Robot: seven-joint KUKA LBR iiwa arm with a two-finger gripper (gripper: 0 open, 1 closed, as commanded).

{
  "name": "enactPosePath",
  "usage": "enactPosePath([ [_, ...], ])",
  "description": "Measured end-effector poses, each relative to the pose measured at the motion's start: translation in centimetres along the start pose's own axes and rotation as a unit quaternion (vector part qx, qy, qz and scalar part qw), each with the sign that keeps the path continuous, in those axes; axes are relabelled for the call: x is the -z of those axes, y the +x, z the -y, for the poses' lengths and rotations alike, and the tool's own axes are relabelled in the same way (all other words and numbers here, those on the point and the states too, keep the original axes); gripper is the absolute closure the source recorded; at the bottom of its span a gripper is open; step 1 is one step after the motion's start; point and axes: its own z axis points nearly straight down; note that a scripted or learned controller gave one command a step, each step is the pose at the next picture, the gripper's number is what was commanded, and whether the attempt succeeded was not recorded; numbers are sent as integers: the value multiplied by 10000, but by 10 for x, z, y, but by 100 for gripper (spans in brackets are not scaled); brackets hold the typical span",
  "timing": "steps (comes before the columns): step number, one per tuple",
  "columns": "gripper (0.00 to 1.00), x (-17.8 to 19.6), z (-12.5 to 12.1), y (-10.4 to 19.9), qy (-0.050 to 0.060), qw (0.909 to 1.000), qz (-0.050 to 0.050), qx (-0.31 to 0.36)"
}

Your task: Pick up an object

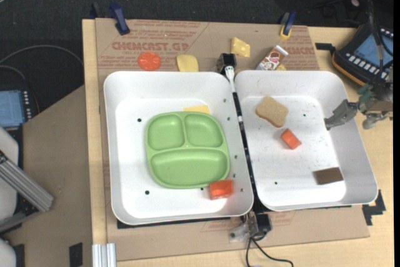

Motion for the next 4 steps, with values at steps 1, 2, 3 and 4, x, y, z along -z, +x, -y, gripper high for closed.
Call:
enactPosePath([
  [1,0,-92,-72,61,39,10000,-24,37],
  [2,0,-154,-30,30,54,10000,-10,-21],
  [3,0,-201,-61,41,7,10000,0,7],
  [4,100,-187,-61,39,-16,10000,8,-8],
])
